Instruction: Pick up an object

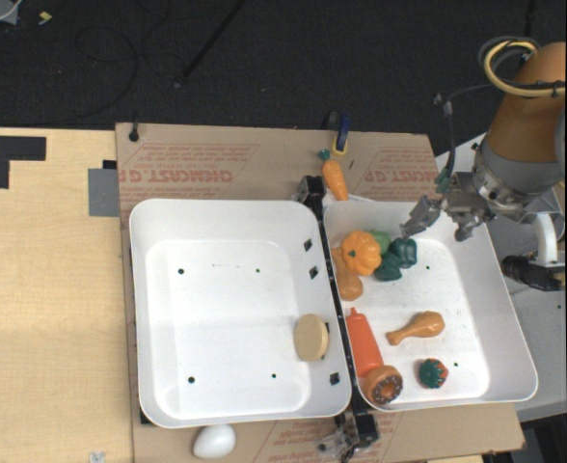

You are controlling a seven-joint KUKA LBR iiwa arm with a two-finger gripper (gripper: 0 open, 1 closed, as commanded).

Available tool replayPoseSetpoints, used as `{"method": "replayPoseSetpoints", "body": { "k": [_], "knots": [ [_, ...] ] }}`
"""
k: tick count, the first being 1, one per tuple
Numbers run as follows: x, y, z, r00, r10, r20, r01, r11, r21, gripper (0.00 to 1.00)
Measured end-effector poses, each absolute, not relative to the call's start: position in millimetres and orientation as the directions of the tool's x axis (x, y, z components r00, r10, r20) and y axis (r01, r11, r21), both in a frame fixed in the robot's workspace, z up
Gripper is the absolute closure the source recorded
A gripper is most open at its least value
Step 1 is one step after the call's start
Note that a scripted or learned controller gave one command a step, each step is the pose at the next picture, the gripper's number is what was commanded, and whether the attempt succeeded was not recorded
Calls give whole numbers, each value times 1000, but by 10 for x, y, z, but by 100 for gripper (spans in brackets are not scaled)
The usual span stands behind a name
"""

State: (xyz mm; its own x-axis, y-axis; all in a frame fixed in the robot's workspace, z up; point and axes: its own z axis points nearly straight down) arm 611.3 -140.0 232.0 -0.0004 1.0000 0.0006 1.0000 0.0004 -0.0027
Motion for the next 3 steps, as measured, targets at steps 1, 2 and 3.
{"method": "replayPoseSetpoints", "body": {
  "k": [1, 2, 3],
  "knots": [
    [6422, -1461, 992, -5, 1000, 2, 1000, 5, -12, 0],
    [6439, -1721, 878, -2, 1000, 1, 1000, 2, -4, 0],
    [6406, -1745, 981, -3, 1000, -1, 1000, 3, -20, 100]
  ]
}}
